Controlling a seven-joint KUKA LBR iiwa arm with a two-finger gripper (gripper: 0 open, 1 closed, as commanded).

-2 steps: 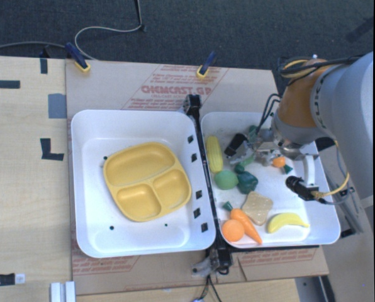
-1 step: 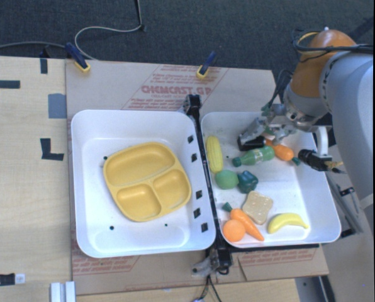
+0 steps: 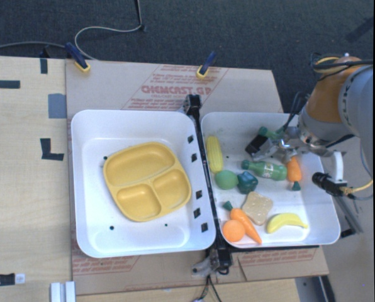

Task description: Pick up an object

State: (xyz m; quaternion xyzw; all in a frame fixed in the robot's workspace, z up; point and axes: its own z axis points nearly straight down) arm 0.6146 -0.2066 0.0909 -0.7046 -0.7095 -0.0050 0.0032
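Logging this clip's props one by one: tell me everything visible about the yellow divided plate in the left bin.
The yellow divided plate looks like matte moulded plastic, a rounded rectangle with a raised rim and three compartments: one long one along its upper side and two smaller ones below. It lies flat and right side up, turned at an angle, near the middle of the left bin. It rests on the bin floor, nothing lies in it, and nothing else touches it.
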